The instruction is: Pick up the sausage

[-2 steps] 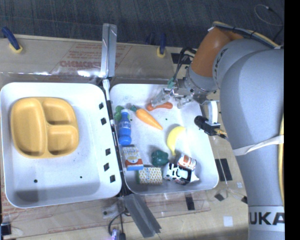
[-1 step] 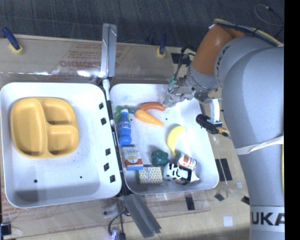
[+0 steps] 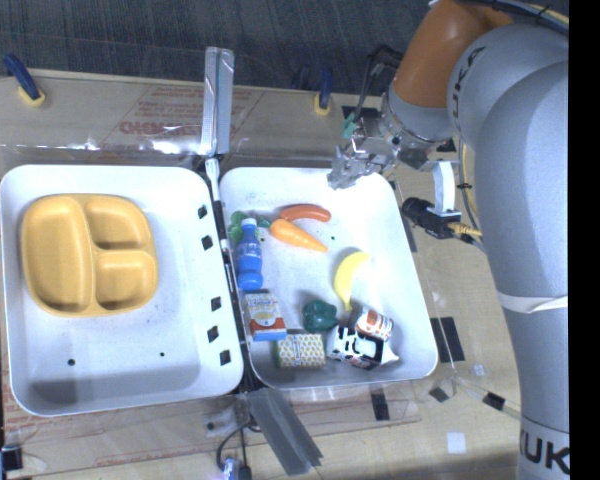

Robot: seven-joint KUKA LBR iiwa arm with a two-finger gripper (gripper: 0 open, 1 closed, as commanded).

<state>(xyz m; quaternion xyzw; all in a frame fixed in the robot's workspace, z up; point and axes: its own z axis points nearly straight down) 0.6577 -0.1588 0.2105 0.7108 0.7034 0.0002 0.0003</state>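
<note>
Now | sausage (image 3: 305, 212) lies near gripper (image 3: 346, 173), lower-left, apart.

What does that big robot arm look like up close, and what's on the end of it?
The arm is thick, rounded and grey, with an orange band above the wrist. Dark cables run along its top, and black lettering shows near its base. At its end sits a small metallic gripper, greyish with thin wires around it.
</note>
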